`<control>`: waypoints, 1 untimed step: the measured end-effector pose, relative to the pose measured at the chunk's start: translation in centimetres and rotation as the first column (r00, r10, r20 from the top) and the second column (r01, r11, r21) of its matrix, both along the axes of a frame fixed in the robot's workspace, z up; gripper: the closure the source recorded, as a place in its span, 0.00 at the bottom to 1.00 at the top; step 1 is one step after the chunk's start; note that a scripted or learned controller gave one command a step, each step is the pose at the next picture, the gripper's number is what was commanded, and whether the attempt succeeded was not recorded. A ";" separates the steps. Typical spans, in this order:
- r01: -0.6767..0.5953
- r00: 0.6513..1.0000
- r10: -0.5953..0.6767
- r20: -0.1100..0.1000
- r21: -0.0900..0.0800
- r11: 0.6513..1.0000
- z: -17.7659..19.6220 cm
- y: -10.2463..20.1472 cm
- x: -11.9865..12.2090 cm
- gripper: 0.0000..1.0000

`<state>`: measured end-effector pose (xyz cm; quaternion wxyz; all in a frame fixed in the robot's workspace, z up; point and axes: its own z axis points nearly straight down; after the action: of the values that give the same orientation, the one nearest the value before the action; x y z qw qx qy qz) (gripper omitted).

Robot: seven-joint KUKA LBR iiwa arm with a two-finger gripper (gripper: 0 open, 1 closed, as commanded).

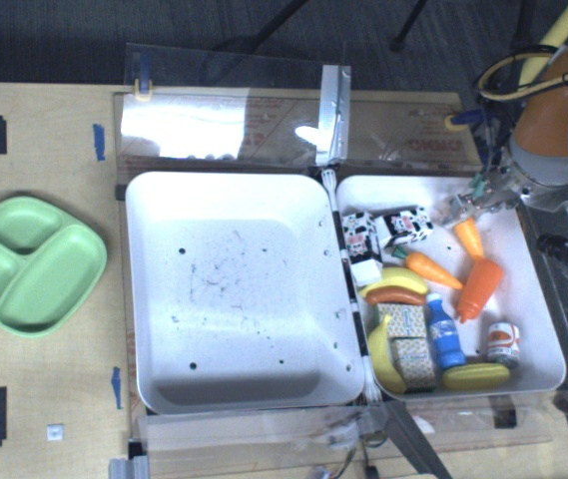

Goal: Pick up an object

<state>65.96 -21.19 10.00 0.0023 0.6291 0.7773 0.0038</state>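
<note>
i start with the bench (54, 128), a pale wood top that carries everything. on it sit two shallow white bins side by side. the left bin (164, 208) has only faint scuffs on its floor. the right bin (543, 367) holds all the clutter, so that is where i have to work. near the bench's left edge lies a green divided plate (29, 262), well apart from both bins and no part of this job as i judge it.

my arm (553, 128) reaches over the right bin's far right corner, and my gripper (478, 196) hangs just above that corner's rim. i cannot tell how my hand is set, and i see nothing in it, so i judge the pick not yet made.

the things are crowded toward the bin's left wall and near edge, which leaves little room beside each. an orange bottle (479, 287) lies tilted near the middle. a yellow banana (383, 357) curves along the near left corner, with a blue bottle (445, 335) just beside it. two carrots, a long carrot (433, 269) and a short carrot (469, 238), lie nearest my gripper, the short one closest and likely the easiest to take. a small can (503, 339) stands toward the right wall.
</note>
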 end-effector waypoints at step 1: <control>0.035 0.999 -0.035 -0.005 -0.003 0.999 7.0 6.5 0.8 1.00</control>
<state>66.79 -14.73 16.96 0.0013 0.6428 0.7661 0.0008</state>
